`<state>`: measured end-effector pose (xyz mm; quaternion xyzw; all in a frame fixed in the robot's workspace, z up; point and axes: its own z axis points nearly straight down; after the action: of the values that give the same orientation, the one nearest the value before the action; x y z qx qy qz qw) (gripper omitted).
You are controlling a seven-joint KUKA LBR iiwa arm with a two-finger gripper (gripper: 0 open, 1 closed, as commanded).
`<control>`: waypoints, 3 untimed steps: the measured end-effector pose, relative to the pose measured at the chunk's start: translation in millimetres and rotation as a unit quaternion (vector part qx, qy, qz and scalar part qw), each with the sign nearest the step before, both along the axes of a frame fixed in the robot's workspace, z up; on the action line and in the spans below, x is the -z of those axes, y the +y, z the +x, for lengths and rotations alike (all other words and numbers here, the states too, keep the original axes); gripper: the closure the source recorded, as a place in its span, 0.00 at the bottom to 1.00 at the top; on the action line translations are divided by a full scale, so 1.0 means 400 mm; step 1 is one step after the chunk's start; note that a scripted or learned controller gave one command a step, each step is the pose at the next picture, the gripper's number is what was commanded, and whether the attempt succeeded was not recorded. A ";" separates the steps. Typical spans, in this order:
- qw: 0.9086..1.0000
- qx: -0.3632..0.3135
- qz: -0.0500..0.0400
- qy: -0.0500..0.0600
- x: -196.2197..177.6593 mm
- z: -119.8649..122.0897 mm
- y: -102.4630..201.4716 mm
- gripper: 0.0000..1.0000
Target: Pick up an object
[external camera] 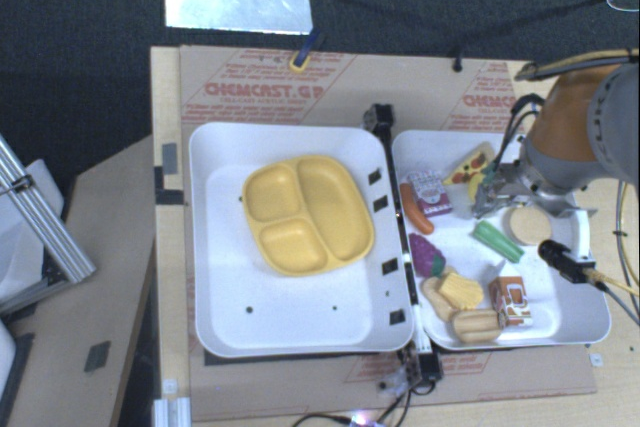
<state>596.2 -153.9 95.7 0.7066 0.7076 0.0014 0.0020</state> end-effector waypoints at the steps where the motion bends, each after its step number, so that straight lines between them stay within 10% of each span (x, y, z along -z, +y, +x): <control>1: 1.000 -0.001 0.000 -0.001 -0.110 -0.003 0.000 1.00; 3: 1.000 -0.001 0.000 0.000 -0.328 -0.021 -0.008 1.00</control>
<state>587.6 -157.1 226.9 0.7056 0.7086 0.0016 0.0023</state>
